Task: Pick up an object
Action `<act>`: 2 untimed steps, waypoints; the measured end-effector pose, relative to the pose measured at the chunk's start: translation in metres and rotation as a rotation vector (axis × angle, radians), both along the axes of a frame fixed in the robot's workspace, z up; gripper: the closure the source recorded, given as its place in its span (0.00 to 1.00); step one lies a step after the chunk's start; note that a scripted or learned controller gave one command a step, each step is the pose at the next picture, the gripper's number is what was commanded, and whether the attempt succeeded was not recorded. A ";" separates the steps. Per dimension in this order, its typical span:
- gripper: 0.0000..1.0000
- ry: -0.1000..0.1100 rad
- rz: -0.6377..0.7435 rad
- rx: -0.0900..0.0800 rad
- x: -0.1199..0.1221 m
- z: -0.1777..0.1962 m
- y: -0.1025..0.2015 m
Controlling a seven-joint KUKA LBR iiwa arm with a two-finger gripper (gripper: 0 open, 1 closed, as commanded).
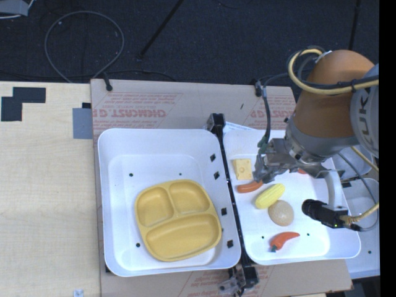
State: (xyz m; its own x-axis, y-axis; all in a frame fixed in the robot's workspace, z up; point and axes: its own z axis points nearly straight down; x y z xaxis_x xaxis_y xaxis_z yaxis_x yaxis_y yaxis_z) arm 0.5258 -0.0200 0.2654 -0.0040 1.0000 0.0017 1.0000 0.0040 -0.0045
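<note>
Reaching in from the right, the hand [265, 169] hung low over the right bin [346, 249], near that bin's upper left part, with the grey arm and its orange band [331, 94] bulking above it. Whether its fingers were spread or pressed together could not be told, since the wrist and cabling covered them from above.

Just beside the hand lay a yellow cheese wedge [242, 169], close to the divider between the bins. Below that, an orange carrot-like piece [249, 187] lay flat, its right end right under the hand's tip; contact could not be made out. A yellow corn cob [270, 196] lay tilted just right of the orange piece, and a tan, egg-like round object [281, 213] sat touching or nearly touching the cob's lower side. Nearer the bin's front edge, apart from the others, lay a red chili pepper [284, 239] with a dark stem.

The left bin [117, 166] held a yellow divided plate [178, 220] with three compartments, set toward the bin's lower right.

Both bins rested on a cardboard sheet [154, 107] on the tabletop [43, 197].
</note>
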 end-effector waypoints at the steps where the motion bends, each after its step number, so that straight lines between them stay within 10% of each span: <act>1: 1.00 0.000 0.000 0.000 -0.004 -0.008 0.043; 2: 1.00 0.003 0.000 -0.001 -0.019 -0.031 0.093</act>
